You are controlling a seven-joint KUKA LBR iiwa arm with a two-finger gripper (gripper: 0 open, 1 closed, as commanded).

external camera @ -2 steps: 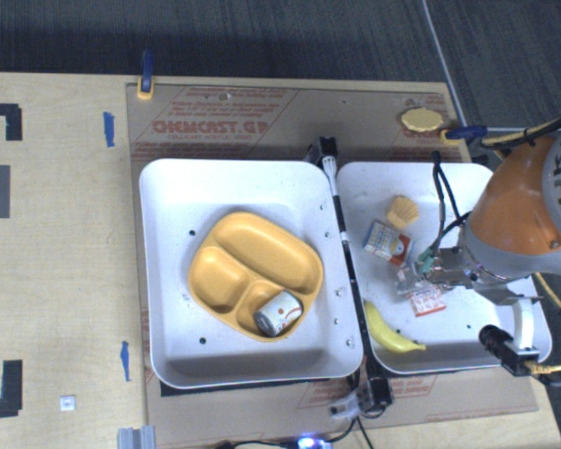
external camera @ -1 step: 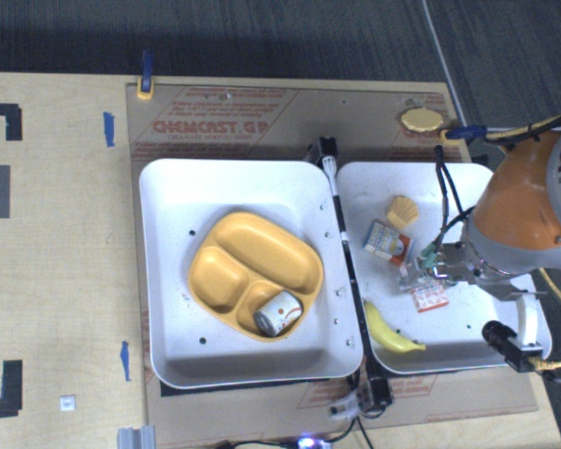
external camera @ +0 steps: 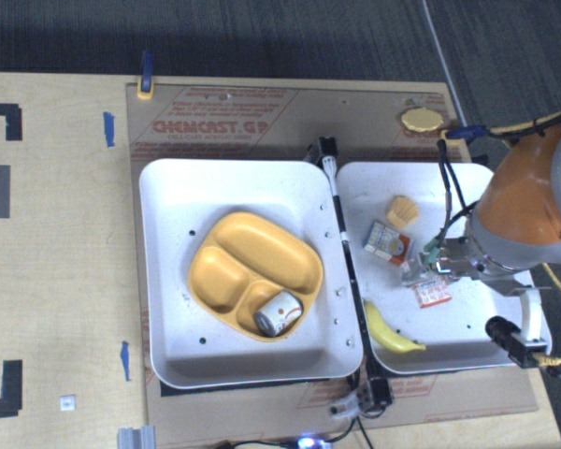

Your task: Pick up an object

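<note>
the arm (external camera: 528, 204) reaches into the right bin (external camera: 467, 349) with the gripper (external camera: 430, 260) low over a red-and-white packet (external camera: 432, 294); whether it grips cannot be told. beside it lie a small carton (external camera: 386, 242) and a tan block (external camera: 403, 210), with a banana (external camera: 388, 331) at the near-left corner. the left bin (external camera: 168, 251) holds a yellow tray (external camera: 252, 271) with a can (external camera: 279, 313) in it.
</note>
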